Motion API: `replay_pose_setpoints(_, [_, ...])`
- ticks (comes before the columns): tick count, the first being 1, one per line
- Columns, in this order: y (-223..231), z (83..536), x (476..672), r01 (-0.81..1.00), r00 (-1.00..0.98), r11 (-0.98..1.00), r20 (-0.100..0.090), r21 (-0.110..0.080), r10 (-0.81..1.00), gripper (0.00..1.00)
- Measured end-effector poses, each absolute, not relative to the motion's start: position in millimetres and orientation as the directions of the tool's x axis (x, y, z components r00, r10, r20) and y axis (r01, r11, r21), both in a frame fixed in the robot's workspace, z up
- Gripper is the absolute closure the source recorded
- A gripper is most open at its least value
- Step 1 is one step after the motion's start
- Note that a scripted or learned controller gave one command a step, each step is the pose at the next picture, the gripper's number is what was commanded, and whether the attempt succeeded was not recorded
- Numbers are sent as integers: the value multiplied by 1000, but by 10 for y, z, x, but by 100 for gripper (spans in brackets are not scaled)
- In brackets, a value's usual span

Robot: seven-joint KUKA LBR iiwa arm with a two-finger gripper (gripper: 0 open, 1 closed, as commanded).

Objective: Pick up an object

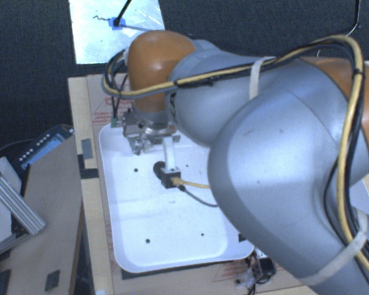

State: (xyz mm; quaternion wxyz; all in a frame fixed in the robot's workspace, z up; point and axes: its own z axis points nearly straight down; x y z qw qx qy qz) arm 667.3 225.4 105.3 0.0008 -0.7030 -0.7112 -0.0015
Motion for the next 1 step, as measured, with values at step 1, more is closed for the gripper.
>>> replay_pose_setpoints(1, [2356,825,5901,1000,-6,6,0,-7,1000,100])
